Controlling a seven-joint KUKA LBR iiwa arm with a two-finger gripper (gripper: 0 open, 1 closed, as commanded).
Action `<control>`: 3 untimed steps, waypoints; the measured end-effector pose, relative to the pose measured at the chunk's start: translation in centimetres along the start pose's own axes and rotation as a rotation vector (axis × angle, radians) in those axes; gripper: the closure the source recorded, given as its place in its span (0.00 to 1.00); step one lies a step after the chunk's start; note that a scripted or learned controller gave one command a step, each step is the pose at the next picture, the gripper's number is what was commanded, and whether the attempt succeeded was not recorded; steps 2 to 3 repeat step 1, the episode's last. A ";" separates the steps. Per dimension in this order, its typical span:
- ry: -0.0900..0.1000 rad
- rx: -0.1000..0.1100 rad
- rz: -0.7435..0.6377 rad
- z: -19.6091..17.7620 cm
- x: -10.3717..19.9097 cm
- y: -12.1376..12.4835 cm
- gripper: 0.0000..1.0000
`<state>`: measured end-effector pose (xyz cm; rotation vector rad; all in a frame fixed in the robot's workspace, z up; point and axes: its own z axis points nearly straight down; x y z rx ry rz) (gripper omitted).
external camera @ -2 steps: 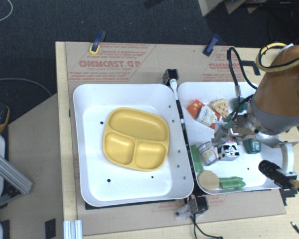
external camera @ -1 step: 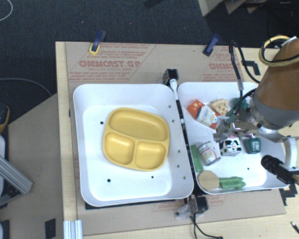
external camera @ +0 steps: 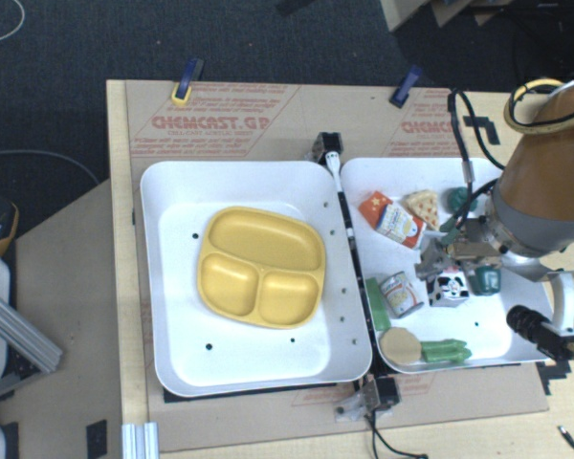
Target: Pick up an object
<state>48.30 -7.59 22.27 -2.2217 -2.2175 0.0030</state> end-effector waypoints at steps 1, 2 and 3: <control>-0.001 -0.002 -0.002 0.7 0.3 0.9 1.00; -0.001 -0.002 -0.002 0.7 0.3 0.9 1.00; -0.001 -0.002 -0.002 0.7 0.3 0.9 1.00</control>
